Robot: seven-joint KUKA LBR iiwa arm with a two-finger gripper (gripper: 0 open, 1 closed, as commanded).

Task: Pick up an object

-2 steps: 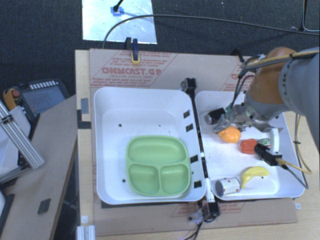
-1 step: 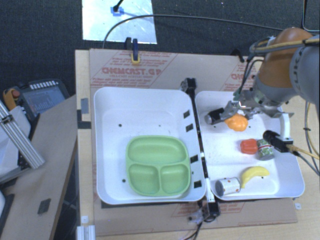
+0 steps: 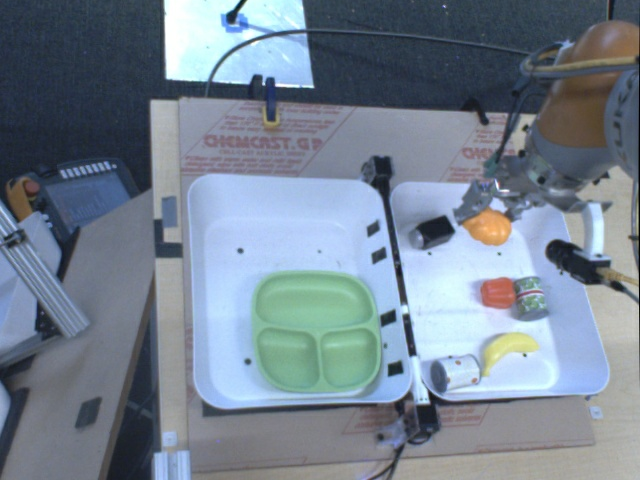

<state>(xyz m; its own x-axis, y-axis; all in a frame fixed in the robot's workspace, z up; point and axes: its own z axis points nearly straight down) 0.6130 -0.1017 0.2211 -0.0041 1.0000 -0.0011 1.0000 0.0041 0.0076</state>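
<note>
A: Jaws look apart, straddling the orange fruit [image 3: 488,228] at the right bin's [image 3: 590,353] far end?

B: Seems so. Centre the gripper [image 3: 487,208], lower fully, then close before lifting.

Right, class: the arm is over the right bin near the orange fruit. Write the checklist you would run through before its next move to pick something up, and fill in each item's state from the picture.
1. Gripper positioned over a target: ok, it sits at the orange fruit.
2. Fruit held between the fingers: cannot tell.
3. Neighbours apart from the fruit: ok, the black block lies beside it with a gap.
4. Other objects out of the way: ok, the red object, can, banana and white cup lie nearer the front.
5. Left bin's green tray uninvolved: ok.
</note>
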